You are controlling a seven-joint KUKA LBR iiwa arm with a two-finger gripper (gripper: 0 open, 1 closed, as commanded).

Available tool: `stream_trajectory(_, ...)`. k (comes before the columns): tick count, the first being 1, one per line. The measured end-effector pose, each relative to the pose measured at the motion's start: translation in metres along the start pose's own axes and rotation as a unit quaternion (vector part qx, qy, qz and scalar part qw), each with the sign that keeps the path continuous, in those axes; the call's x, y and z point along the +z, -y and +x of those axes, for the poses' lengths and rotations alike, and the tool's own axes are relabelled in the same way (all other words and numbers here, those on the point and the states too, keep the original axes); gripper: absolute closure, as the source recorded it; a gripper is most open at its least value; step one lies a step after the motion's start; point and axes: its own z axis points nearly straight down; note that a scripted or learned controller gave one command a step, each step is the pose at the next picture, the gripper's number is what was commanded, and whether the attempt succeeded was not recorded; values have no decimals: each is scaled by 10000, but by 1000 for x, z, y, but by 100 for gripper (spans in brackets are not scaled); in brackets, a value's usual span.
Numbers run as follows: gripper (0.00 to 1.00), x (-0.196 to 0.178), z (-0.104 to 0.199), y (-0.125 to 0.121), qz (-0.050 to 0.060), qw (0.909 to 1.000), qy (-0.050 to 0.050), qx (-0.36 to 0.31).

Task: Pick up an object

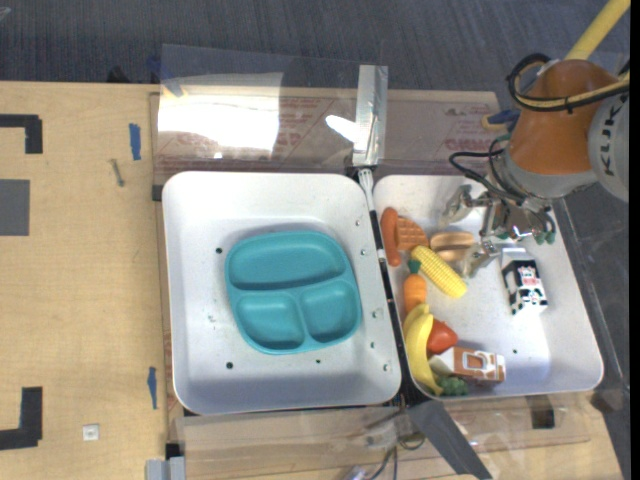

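Observation:
My gripper [478, 230] hangs low over the back of the right bin [560, 338], open, with nothing seen held between its fingers. A tan hot dog bun [452, 240] lies just left of it, close to the fingertips. In front of the bun rests a yellow corn cob [438, 271]. Along the bin's left wall lie an orange ridged piece [404, 233], a carrot [414, 291], a banana [417, 350] and a red tomato [442, 338]. A small carton [478, 365] sits near the front, and a black and white toy [525, 287] lies right of the gripper.
The left bin [190, 228] holds a teal divided plate [292, 290]. The orange-banded wrist [560, 118] and its cables stand over the right bin's back right corner. A clear panel [250, 118] stands behind the bins.

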Motion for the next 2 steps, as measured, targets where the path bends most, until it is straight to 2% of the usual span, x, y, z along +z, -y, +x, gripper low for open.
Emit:
stream_trajectory(1,0,7,4,-52,-1,9971,-24,-755)
stream_trajectory(2,100,-6,2,-52,16,9972,18,-753)
